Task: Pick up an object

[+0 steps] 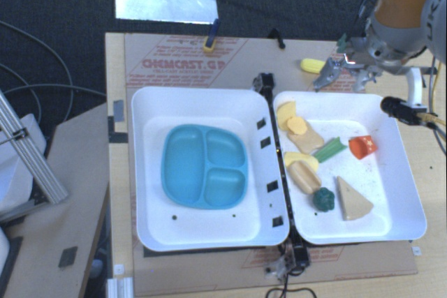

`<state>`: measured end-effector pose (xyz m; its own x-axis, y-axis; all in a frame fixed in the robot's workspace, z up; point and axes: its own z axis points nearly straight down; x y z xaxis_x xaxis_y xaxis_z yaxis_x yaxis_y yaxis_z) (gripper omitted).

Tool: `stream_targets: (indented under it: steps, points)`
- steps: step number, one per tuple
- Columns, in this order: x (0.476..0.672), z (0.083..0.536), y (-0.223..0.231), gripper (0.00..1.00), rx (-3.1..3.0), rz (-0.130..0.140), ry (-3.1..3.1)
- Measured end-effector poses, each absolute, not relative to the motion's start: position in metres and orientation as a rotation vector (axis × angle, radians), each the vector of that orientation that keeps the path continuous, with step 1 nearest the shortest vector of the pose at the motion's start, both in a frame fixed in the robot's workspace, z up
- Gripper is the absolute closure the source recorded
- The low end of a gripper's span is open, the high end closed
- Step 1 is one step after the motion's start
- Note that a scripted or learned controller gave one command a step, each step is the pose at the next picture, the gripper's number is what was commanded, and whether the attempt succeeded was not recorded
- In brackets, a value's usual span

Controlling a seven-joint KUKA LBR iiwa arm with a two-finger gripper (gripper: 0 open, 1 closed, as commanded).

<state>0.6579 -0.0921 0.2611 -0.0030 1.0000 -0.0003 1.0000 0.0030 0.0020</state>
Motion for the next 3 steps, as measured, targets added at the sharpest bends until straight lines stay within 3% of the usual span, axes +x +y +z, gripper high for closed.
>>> stream_targets:
  steps: [1, 2, 3]
  points:
    - [0.597, 0.191, -0.128, 0.0, 2.229, -0.007, 2.221]
    - [0.539, 0.175, -0.116, 0.0, 2.225, -0.003, 2.225]
    - [0.508, 0.131, -0.088, 0.0, 2.223, -0.001, 2.226]
